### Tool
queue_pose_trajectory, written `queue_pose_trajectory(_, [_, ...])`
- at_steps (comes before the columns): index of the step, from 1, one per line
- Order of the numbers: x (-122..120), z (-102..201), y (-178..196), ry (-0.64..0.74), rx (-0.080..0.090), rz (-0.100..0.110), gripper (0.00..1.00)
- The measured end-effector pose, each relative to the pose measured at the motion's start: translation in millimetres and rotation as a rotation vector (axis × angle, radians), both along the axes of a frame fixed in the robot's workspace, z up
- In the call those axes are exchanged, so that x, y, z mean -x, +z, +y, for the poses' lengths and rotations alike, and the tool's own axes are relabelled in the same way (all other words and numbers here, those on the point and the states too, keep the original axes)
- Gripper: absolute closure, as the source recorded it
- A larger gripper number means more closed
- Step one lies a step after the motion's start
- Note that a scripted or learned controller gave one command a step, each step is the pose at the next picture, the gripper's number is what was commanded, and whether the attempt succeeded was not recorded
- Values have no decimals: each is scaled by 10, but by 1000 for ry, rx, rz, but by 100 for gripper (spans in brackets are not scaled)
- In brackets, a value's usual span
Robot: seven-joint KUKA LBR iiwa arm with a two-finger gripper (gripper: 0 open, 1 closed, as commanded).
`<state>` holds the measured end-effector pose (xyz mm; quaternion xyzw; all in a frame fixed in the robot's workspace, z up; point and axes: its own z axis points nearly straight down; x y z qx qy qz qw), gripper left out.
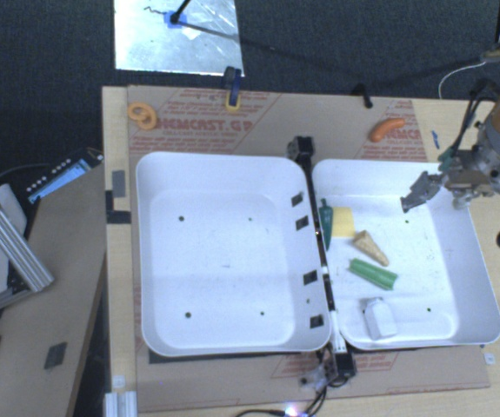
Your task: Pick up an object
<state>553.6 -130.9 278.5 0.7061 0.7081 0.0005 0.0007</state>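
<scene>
The right bin [471, 259] holds a yellow block [343, 222], a dark green pepper-like piece [326, 220] against its left wall, a tan wedge [371, 248], a green stick [373, 273] and a white block [378, 318]. My gripper [416, 193] hangs over the bin's upper right part, above and right of these things, with nothing seen between its fingers. Its grey tips point left and down, too small and blurred to read their gap.
The left bin [223, 172] sits beside the right one, with black clips [306, 224] along the shared wall. On the cardboard behind the bins lie an orange ring [142, 115], an orange sausage shape [387, 129] and a yellow-blue clamp [232, 89].
</scene>
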Motion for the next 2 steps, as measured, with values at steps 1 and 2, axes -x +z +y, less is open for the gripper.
queue_pose_trajectory(1, [-9,1,113,3,0,-4,100])
queue_pose_trajectory(2, [132,-161,1966,1,5,-19,100])
